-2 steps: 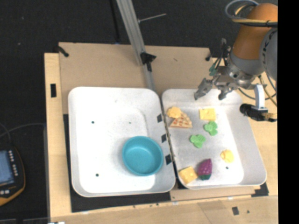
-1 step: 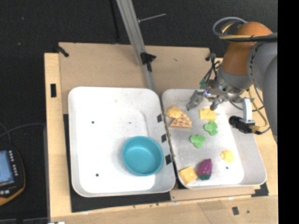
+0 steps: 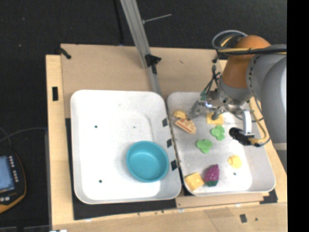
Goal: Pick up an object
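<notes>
Nearest you in the right white bin (image 3: pixel 260 180) lie a yellow block (image 3: pixel 194 181) and a purple grape-like toy (image 3: pixel 211 174), with green pieces (image 3: pixel 204 145) farther up. Beyond them, the wedge-shaped sandwich-like toy (image 3: pixel 185 125) points its long axis down-right, just left of the gripper (image 3: pixel 207 105). You cannot tell how its jaws stand; the wrist hides them.

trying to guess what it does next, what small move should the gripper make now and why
Probably a short descent straight onto a nearby piece. The gripper hangs over the upper part of the right bin, with an orange-yellow piece just below it and a green piece a little further down. No piece shows between the fingers, so nothing is picked yet.
</notes>
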{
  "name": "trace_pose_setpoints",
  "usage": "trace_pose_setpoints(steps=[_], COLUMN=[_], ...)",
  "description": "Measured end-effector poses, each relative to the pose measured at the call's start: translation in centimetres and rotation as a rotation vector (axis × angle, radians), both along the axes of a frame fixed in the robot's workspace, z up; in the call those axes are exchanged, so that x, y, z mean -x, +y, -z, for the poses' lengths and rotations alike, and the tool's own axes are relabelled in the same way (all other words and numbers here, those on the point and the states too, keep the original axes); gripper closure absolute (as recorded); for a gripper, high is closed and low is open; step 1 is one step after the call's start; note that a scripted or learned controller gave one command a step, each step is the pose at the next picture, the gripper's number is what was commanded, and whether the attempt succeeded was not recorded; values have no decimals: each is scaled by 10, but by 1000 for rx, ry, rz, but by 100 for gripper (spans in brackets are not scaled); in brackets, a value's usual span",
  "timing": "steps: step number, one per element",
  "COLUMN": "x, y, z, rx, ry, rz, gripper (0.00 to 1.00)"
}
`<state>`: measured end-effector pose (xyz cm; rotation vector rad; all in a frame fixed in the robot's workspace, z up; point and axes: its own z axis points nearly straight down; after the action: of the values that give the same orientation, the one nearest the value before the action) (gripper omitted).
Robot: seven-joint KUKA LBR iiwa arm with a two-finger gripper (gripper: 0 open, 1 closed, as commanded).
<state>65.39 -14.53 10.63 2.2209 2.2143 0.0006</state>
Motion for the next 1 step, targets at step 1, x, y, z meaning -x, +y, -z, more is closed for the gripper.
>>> trace_pose_setpoints(steps=[1], x=[-1], y=[-1], z=[-14], rx=[0], ry=[-5], rz=[3], gripper=[100])
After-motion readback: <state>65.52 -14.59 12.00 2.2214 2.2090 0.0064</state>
